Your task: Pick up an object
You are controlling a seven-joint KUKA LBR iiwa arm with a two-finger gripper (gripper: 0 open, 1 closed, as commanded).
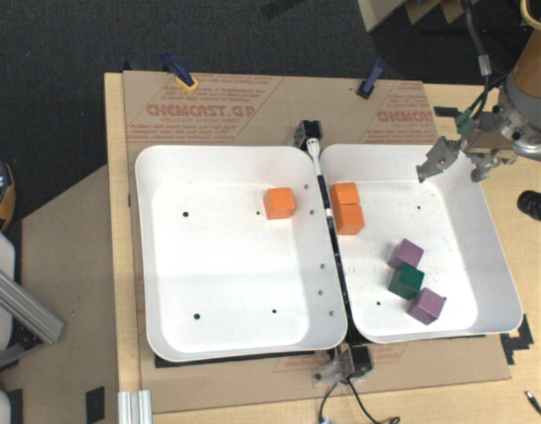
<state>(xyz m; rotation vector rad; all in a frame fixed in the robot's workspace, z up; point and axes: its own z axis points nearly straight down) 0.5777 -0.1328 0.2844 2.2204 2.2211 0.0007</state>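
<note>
Gripper (pixel 454 160) hanging over the back right corner of the right bin (pixel 483 237), fingers (pixel 432 162) spread apart with nothing between them, one tip toward the bin's middle and the other near its right wall. Well apart from every block. Behind it, grey arm (pixel 527 95) coming in from the right edge. Inside the right bin: orange block (pixel 346 208), tall or two stacked, cannot tell which, pressed up against the left wall beside the divider (pixel 328 228); purple block (pixel 406 254), green block (pixel 407 281) and second purple block (pixel 427 306) bunched in a touching line toward the front, tilted off square. Bare white floor between that cluster and the right wall, and across the back half under the gripper. Inside the left bin (pixel 164 263): single orange cube (pixel 278 203) near the back, standing free of the walls, wide bare floor to its left and front. Both bins side by side, rims touching along the middle, on a brown cardboard sheet (pixel 129 148). Sheet held at the back edge by two blue clamps (pixel 178 71), the second clamp (pixel 370 78) to the right. Red printing on the cardboard, roughly "CHEMCAST GP", repeated behind each bin and partly cut off by the rims. Dark carpet (pixel 76 25) beyond the bench at back and left.
</note>
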